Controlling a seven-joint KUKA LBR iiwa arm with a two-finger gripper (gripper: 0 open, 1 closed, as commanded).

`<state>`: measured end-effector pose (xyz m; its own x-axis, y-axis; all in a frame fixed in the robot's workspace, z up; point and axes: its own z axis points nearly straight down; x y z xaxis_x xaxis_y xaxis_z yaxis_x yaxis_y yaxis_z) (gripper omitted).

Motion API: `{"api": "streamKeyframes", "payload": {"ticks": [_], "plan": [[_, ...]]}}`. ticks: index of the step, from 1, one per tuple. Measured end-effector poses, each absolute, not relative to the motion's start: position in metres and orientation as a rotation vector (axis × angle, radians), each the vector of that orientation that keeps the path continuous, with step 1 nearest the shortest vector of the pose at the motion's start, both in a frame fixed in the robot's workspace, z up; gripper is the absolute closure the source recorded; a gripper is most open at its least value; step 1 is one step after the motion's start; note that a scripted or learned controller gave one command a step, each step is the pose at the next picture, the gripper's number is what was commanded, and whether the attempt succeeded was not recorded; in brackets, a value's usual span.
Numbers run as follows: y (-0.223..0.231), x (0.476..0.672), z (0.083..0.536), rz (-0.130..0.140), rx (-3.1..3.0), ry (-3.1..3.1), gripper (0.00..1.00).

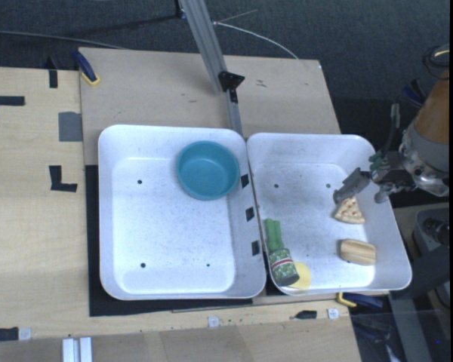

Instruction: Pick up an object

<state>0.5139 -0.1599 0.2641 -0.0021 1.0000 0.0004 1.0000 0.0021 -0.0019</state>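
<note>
You have two white bins on the bench: the left bin (128, 225) and the right bin (309, 164), touching along their inner walls. In the left bin you have one blue bowl (207, 170). The right bin, beside that bowl's bin, holds four things: one green bottle (278, 251) by the wall nearest the bowl, one yellow piece (302, 277) touching the bottle's lower end, one pizza slice (349, 211) and one bread roll (357, 252) farthest from the bowl.
</note>
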Motion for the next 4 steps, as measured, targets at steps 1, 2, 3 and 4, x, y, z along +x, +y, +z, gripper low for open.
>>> {"api": "streamKeyframes", "payload": {"ticks": [1,2,3,4], "plan": [[-0.16,0.516,0.22,0.006,-2.218,-2.219,0.0],[-0.152,0.52,0.171,0.006,-2.216,-2.219,0.0],[-0.143,0.523,0.121,0.007,-2.216,-2.218,0.0],[-0.144,0.524,0.134,0.004,-2.216,-2.221,1.0]]}}
